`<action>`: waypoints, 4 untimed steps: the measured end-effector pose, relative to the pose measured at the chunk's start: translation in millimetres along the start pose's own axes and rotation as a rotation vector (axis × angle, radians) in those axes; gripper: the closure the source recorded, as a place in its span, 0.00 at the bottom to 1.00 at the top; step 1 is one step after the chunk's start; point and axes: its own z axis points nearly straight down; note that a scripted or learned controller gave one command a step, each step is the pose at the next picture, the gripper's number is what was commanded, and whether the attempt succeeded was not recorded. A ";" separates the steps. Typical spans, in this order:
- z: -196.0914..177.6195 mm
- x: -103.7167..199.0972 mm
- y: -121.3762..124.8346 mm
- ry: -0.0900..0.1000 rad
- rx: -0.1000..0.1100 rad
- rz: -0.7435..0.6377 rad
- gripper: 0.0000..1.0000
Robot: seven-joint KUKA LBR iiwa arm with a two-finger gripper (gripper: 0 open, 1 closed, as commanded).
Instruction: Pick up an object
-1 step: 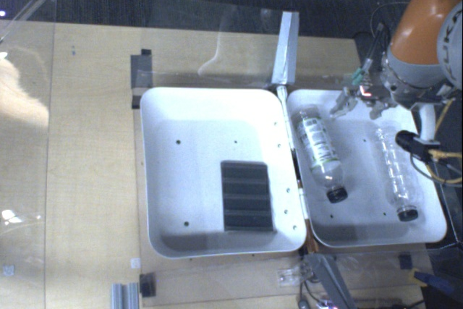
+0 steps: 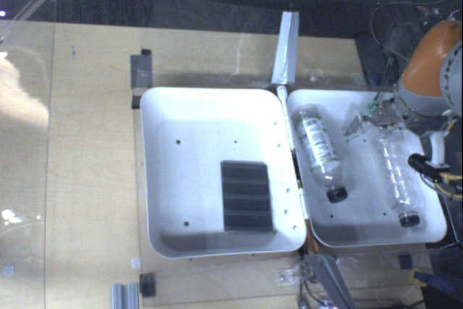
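Two clear plastic bottles with black caps lie in the right bin (image 2: 362, 228). One bottle (image 2: 317, 145) lies along the bin's left wall, cap toward the near side. The other bottle (image 2: 398, 174) lies near the right wall, its cap at the near right corner. A black ribbed rectangular pad (image 2: 246, 195) lies flat in the left bin (image 2: 155, 155), toward its near side. My gripper (image 2: 370, 121) hangs over the far part of the right bin, between the two bottles' far ends and close to the top of the right bottle. Nothing visibly sits in it.
The arm's orange band (image 2: 427, 61) and grey wrist stand over the right bin's far right corner. Cables (image 2: 434, 170) loop at the bin's right rim. A grey metal bar (image 2: 286, 47) stands behind the seam between the bins. Bare wooden bench spreads to the left.
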 end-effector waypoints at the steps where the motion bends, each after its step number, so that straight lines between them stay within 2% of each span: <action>1: -11.1 5.6 -43.3 -0.011 -0.038 -0.053 0.00; 2: -23.3 8.8 -61.1 -0.029 -0.080 -0.145 0.00; 4: -29.9 10.2 -72.6 -0.043 -0.093 -0.304 0.00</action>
